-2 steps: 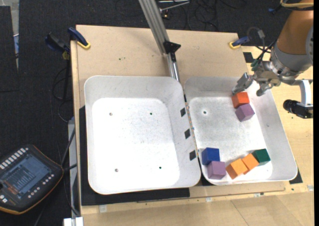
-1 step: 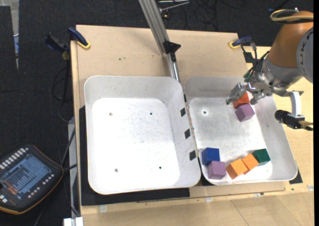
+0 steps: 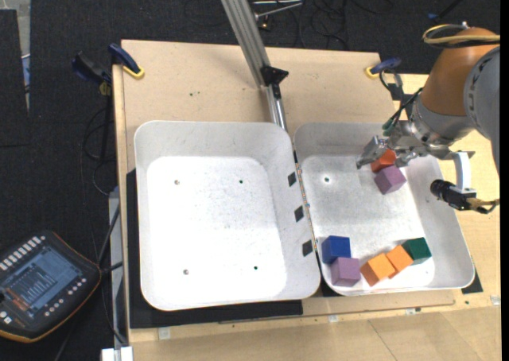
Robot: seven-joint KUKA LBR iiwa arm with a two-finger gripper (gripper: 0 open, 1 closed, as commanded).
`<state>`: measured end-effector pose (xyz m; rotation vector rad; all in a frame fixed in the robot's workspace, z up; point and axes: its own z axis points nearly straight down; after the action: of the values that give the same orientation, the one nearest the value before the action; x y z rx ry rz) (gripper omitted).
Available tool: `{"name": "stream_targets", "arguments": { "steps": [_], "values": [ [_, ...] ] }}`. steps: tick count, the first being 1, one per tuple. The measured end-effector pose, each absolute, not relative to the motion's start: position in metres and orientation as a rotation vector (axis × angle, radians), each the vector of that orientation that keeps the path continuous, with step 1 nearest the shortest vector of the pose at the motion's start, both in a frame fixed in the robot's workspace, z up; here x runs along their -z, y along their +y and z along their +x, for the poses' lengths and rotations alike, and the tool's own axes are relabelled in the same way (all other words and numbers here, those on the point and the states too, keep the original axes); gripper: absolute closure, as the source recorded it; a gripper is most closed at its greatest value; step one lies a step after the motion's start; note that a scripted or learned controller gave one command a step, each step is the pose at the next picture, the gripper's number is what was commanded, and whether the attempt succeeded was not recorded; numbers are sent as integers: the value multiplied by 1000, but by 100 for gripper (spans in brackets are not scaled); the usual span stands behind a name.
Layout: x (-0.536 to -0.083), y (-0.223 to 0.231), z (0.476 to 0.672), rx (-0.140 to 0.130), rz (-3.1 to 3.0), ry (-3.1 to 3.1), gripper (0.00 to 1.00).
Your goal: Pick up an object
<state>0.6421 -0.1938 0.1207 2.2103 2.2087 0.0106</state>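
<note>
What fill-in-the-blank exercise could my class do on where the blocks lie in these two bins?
1. All the blocks lie in the ____ bin.
2. Next to the gripper sit an orange block and a ____ block.
3. In the row along the near edge, the blue block touches a ____ block.
4. The block at the right end of that row is ____.

Missing words: right; purple; purple; green

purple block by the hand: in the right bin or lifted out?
Cannot tell whether lifted. The purple block sits directly below the hand, within the right bin outline, beside an orange block; contact with the floor isn't visible.
</note>
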Motion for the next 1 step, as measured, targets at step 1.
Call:
{"name": "stream_targets", "arguments": {
  "steps": [1],
  "values": [
    [-130,-194,643,-11,2206,2206,100]
  ]
}}
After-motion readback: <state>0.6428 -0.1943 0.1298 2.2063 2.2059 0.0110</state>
